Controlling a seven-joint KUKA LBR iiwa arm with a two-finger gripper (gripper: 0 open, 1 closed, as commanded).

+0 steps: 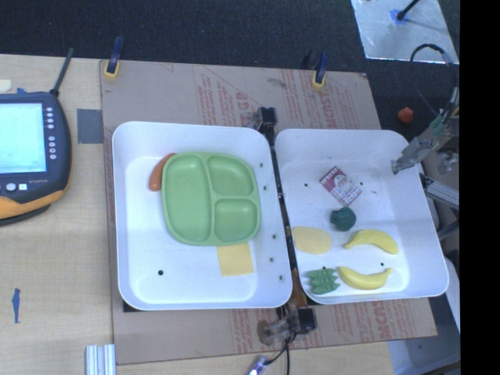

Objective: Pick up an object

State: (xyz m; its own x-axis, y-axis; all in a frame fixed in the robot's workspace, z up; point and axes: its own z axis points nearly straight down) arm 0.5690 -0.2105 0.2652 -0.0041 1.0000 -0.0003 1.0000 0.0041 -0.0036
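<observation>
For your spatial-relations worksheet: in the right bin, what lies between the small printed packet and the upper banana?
The dark green round toy lies between the packet and upper banana, in the camera view.

Right bin [406,209]: small card packet [341,185], red and white, lies flat, tilted. Just below it dark green round lump [342,219]. Pale yellow flat oval piece [312,240] near left wall. Two yellow bananas: upper one [372,241] curved, lower one [363,277] near front wall. Green leafy piece [322,280] touches lower banana's left end.

Left bin [133,233]: green divided plate [211,198], three compartments, upright. Orange-red piece [158,172] partly under plate's left edge. Yellow flat square [236,260] just below plate.
</observation>
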